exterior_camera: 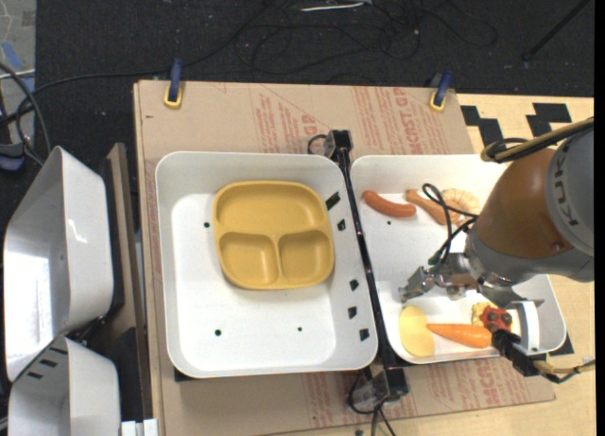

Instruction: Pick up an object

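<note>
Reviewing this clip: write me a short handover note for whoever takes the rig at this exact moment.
Gripper: low in the right bin, above the yellow slice; nothing visibly held.
Right bin: sausage and a second orange-red piece at the far side; carrot beside the yellow slice at the near edge.
Left bin: yellow divided plate.
Done: arm in position over the right bin.
Left: grasp one item and lift it.

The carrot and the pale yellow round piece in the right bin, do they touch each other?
Touching. In the camera view the carrot lies with its pointed end against the right edge of the pale yellow round piece, with no white bin floor showing between them.
</note>
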`<state>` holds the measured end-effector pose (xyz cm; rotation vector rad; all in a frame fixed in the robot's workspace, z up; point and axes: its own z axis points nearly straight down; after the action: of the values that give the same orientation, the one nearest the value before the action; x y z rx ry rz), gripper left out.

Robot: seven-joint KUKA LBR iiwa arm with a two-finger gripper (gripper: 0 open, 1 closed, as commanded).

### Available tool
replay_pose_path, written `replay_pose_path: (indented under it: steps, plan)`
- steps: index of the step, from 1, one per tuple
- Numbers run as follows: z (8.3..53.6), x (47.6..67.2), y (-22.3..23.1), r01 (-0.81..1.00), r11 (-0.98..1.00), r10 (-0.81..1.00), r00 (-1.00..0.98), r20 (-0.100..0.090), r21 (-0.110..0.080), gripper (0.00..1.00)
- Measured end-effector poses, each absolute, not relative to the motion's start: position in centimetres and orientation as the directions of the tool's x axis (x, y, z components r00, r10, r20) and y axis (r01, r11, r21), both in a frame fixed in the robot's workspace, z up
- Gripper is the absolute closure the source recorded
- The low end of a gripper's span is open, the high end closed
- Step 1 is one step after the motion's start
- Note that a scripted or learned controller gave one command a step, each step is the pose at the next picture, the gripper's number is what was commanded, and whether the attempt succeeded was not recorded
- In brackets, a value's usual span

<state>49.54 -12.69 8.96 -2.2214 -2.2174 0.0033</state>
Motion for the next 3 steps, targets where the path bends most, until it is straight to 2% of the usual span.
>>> replay_pose_path:
  steps: [1, 2, 3]
  plan:
    - [10.2, 49.7, -12.7, 1.0, -0.004, 1.0, 0.004, 0.001, 0.0, 1.0]
    - [16.1, 48.9, -12.5, 1.0, 0.002, 1.0, -0.002, -0.001, 0.004, 1.0]
    - [22.4, 49.5, -12.7, 1.0, 0.004, 1.0, -0.004, -0.002, 0.008, 1.0]
